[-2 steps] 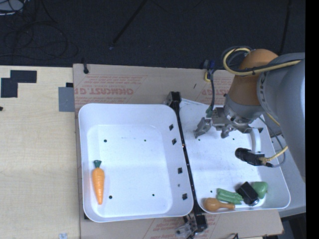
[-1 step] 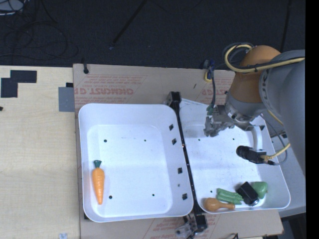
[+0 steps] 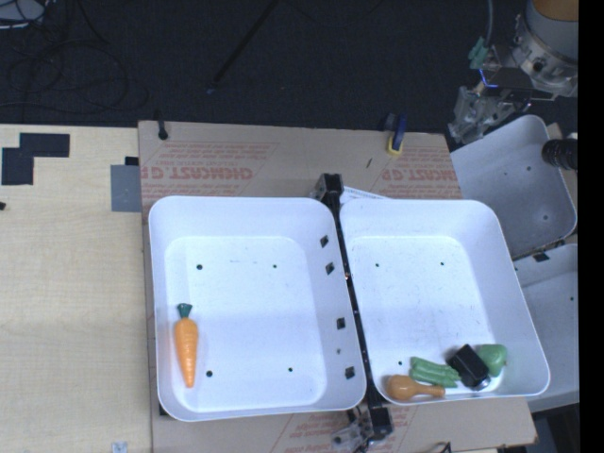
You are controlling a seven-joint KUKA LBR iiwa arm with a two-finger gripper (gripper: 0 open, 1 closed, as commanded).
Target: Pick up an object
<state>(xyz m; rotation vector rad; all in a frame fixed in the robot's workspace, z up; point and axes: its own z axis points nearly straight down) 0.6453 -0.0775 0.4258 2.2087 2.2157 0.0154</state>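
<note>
**Stock check: two bins, arm parked up top right**

- Arm (image 3: 552,26): grey w/ orange band, raised at the far right corner, well clear of both bins. Looks like a standby pose, out of the camera's line to the contents. Gripper (image 3: 481,111) hangs off it above the grey plate; jaws too small and cluttered to read, cannot tell if released or clenched. Nothing seen between them.
- Left bin (image 3: 160,253): one carrot (image 3: 186,349), orange w/ green top, lying flat near the left wall, tip toward the front. Alone, so prob. the easiest pick.
- Right bin (image 3: 514,281): four items bunched in the front right corner, where the floor meets the rim: green bean pod (image 3: 432,372), black block (image 3: 469,365), green lump (image 3: 493,356), tan pear (image 3: 412,388). Touching or overlapping; a tight grab, walls close.
- Tabletop (image 3: 66,281): pale wood, cardboard sheet (image 3: 245,163) under the bins.
- Task status: not begun, by my reckoning; every candidate lies in a bin.
</note>
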